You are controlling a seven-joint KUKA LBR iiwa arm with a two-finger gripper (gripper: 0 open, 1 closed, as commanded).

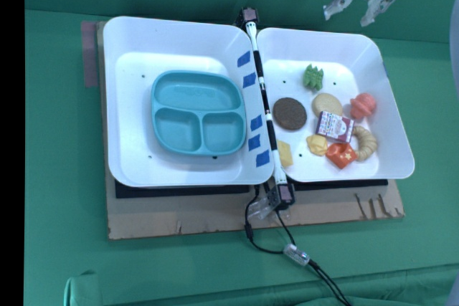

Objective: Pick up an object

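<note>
My gripper [356, 9] hangs high at the upper right, above the far edge of the right bin [387, 72], its two fingers spread apart and nothing between them. Below it the right bin holds several toy foods: a green leafy piece [313, 77], a brown round cookie [290, 113], a tan biscuit [326, 104], an orange-red piece [363, 105], a small red-and-white box [335, 127], a beige curved pastry [366, 142], a red pepper piece [341, 154], a yellow lump [316, 145] and a yellow wedge [285, 153].
The left bin [129, 46] holds a teal three-compartment plate [198, 113]. A divider rail with blue tape marks [257, 97] runs between the bins. Cables [287, 244] trail off the cardboard base at the front. Green cloth surrounds the bench.
</note>
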